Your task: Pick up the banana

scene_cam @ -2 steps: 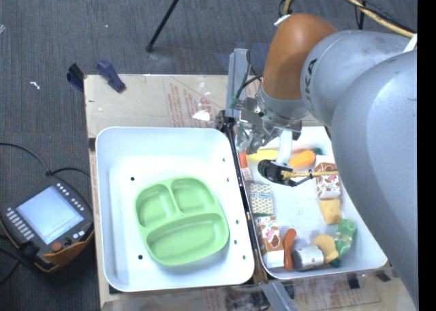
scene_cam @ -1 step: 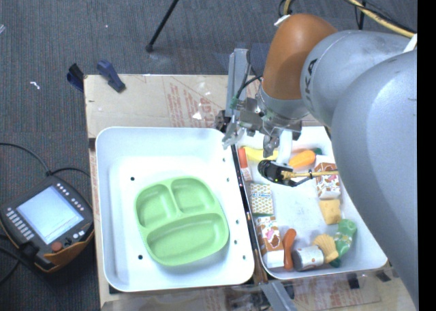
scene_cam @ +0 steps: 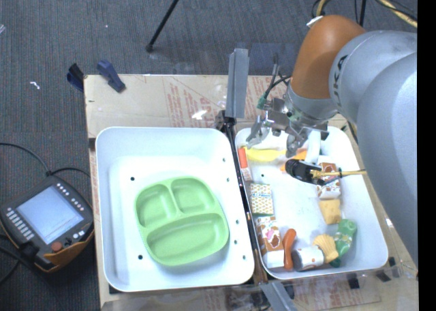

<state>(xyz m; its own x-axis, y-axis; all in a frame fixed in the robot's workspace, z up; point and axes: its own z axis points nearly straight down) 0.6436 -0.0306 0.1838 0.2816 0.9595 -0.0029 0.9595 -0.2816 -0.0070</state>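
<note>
The banana (scene_cam: 264, 155) lies yellow on the floor of the right bin (scene_cam: 371, 234), near its far left corner. My gripper (scene_cam: 274, 141) hangs just above it, open, with one finger on the banana's left end and the other past its right end. Nothing is held between the fingers (scene_cam: 254, 137). The grey arm with its orange band reaches in from the right and hides the bin's far right corner.
The right bin also holds an orange marker (scene_cam: 242, 164) along its left wall, a cracker box (scene_cam: 262, 200), a carton (scene_cam: 270, 236), a carrot (scene_cam: 289, 243), a can (scene_cam: 306, 257), a green toy (scene_cam: 346, 232) and a tan block (scene_cam: 330, 211). A green divided plate (scene_cam: 182, 228) lies in the left bin (scene_cam: 109, 166).
</note>
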